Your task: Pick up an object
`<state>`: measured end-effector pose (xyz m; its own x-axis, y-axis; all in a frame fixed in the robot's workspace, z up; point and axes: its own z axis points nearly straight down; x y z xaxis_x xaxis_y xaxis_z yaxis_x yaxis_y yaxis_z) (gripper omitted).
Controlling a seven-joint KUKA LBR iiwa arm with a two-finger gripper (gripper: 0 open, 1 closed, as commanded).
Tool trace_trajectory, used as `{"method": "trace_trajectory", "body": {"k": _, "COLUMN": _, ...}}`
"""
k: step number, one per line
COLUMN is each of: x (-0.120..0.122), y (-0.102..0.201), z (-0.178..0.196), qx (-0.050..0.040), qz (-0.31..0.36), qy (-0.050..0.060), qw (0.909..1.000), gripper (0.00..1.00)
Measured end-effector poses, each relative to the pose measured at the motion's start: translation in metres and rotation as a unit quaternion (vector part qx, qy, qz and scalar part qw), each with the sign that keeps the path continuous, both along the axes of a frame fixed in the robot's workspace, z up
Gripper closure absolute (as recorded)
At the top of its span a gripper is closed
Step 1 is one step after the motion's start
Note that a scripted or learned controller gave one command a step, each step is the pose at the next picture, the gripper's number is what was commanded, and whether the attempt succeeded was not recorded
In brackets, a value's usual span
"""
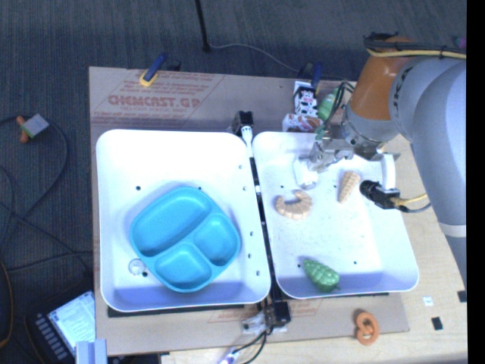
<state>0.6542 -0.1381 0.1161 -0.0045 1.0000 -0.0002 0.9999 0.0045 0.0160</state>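
Note:
My gripper [321, 158] hangs low over the back part of the right bin [394, 268], reaching in from the right under the orange wrist band. Just below and left of it lies a small white object [305, 177]. A tan shrimp-like toy [293, 204] rests near the bin's left wall. A beige cone [348, 185] lies to the gripper's lower right. A green bumpy toy [321, 274] sits near the front wall.
The left bin [114, 158] holds a blue divided plate [184, 236]. A black bar [256, 184] runs between the bins. An orange pretzel-shaped piece [367, 326] lies on the bench in front of the right bin. The grey arm [443, 127] covers the right side.

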Motion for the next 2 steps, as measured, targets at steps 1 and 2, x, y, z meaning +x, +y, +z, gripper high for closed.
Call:
{"method": "trace_trajectory", "body": {"k": 1, "x": 0.015, "y": 0.037, "z": 0.039, "qx": -0.0002, "qz": -0.001, "qy": 0.007, "qw": 1.0000, "gripper": 1.00}}
{"method": "trace_trajectory", "body": {"k": 2, "x": 0.014, "y": 0.102, "z": 0.069, "qx": 0.0001, "qz": -0.001, "qy": 0.008, "qw": 1.0000, "gripper": 1.00}}
